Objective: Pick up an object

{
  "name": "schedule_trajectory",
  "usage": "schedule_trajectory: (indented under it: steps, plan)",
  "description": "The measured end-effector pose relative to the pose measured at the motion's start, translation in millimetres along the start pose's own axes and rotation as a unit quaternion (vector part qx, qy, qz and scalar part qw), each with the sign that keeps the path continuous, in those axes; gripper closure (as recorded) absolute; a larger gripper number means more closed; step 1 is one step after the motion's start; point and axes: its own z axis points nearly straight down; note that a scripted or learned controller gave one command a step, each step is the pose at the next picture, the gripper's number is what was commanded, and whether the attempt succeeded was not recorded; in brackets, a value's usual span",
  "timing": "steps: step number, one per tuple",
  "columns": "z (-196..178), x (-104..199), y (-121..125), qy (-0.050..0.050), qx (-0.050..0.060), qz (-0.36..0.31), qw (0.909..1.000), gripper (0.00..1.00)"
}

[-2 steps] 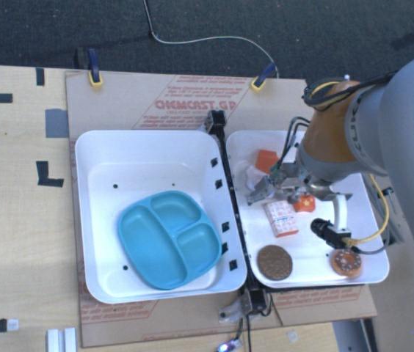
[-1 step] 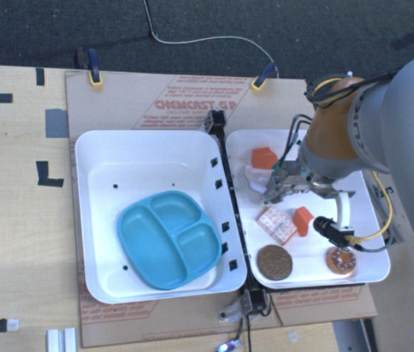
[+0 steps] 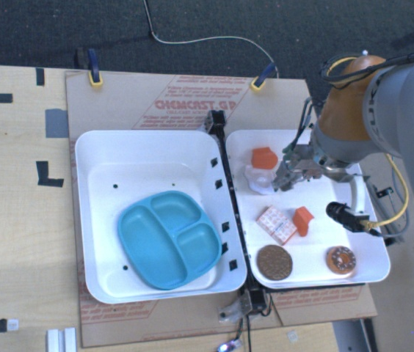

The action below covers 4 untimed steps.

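My gripper [image 3: 286, 176] hangs low over the upper middle of the right bin [image 3: 372, 273]. Just to its left lies a pale, clear lump [image 3: 258, 181], and an orange block [image 3: 264, 158] sits above that. Below the gripper lie a pink-and-white checkered packet [image 3: 276, 224] and a small orange wedge [image 3: 303, 221]. A brown round cookie [image 3: 274, 262] and a sprinkled donut [image 3: 340, 260] rest near the bin's front wall. I see nothing held in the gripper.
The left bin [image 3: 89, 152] holds a blue divided plate [image 3: 169, 237]. A black divider [image 3: 225, 189] runs between the bins. The grey arm with its orange band [image 3: 346, 108] and hoses covers the right bin's upper right part.
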Motion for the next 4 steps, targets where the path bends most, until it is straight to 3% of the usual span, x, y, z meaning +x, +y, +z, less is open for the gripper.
schedule_trajectory:
  steps: [2,4]
  plan:
    - [-105,-2,-2,0.000,-0.001,0.000,1.0000,1.00]
    - [-87,105,-12,0.001,0.003,-0.002,1.0000,1.00]
